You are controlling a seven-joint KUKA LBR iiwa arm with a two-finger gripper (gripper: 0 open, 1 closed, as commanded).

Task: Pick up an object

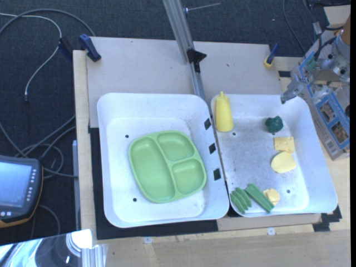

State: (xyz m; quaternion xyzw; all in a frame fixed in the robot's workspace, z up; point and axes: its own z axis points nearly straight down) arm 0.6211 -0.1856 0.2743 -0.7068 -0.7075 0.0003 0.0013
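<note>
From my remote station: the gripper (289, 95) hangs at the upper right rim of the right bin (320, 166), and I cannot tell how its jaws stand or see anything in them. No pick looks done yet. The candidates all lie in that bin: a yellow squeeze bottle (223, 113) against the left wall, a dark green piece (273, 124) nearest the tool, yellow pieces (283, 153) below it, and green pods (251, 198) at the near edge. The left bin (111, 115) holds a green divided plate (167, 166). Descent, grasp and lift remain.
</note>
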